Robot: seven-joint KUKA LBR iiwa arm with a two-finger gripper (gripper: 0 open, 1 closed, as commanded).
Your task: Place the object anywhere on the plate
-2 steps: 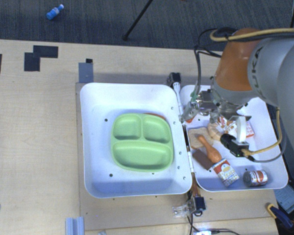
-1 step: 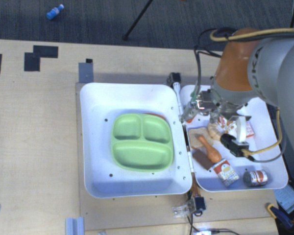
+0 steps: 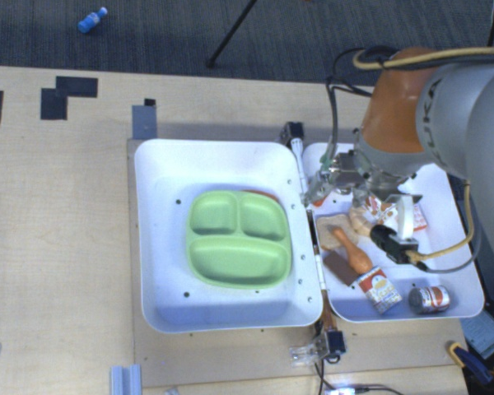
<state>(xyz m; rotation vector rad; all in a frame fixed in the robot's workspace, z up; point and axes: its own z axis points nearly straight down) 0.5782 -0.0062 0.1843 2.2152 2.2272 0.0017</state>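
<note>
A green divided plate (image 3: 235, 239) lies in the middle of the left white bin (image 3: 156, 303). My gripper (image 3: 336, 184) hangs over the upper left part of the right bin (image 3: 469, 290), close to the wall between the two bins. Just below it lie an orange carrot-shaped toy (image 3: 351, 251), a brown block (image 3: 338, 266) and a pale beige item (image 3: 361, 221). The arm hides much of the right bin's upper half. Nothing rests on the plate.
In the right bin there are also a red-and-white tin (image 3: 379, 291), a silver can (image 3: 431, 299) and a red-and-white packet (image 3: 412, 216). A red edge (image 3: 263, 193) peeks out behind the plate.
</note>
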